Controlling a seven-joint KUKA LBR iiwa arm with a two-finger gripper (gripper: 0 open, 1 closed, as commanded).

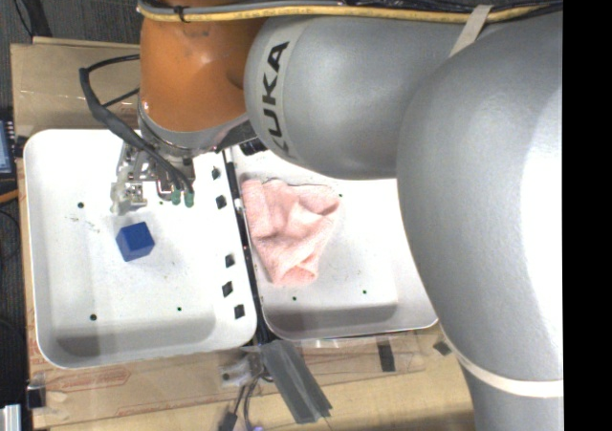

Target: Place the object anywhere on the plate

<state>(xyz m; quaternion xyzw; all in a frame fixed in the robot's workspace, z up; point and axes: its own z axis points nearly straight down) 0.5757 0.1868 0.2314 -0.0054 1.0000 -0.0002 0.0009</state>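
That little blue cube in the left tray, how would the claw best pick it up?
Probably straight down from above, fingers closing on two opposite flat sides of the blue cube. It sits alone on the left bin floor, turned slightly, so the gripper should twist to match.

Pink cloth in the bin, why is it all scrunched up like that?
The pink cloth lies crumpled in a heap in the right bin, not spread flat. The blue cube sits alone in the left bin.
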